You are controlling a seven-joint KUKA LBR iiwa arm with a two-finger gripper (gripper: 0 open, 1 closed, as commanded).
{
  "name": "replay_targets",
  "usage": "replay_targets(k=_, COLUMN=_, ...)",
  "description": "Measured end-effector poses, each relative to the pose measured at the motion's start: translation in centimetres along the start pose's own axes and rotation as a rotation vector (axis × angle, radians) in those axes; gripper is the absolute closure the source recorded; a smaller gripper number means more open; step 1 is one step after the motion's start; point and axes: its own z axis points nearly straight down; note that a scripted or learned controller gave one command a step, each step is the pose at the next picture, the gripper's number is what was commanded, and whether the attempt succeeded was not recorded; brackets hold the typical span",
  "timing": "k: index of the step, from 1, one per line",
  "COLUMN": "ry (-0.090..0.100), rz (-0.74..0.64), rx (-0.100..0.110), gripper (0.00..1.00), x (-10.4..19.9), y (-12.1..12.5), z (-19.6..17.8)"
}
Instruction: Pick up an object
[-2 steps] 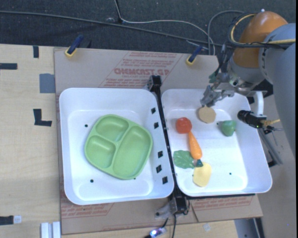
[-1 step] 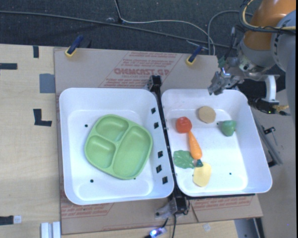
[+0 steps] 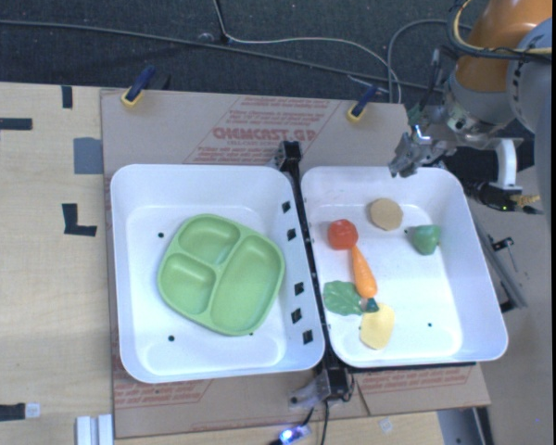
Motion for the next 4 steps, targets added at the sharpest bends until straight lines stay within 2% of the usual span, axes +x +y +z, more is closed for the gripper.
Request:
replay_targets(k=2, ry=0.002, rz=-0.003, rx=0.003, gripper=1.0, x=9.2, y=-5.2, z=-1.6)
replay_targets(k=4, ry=0.002, rz=-0.005, rx=0.004, gripper=1.0, x=19.3, y=-9.8, z=0.3)
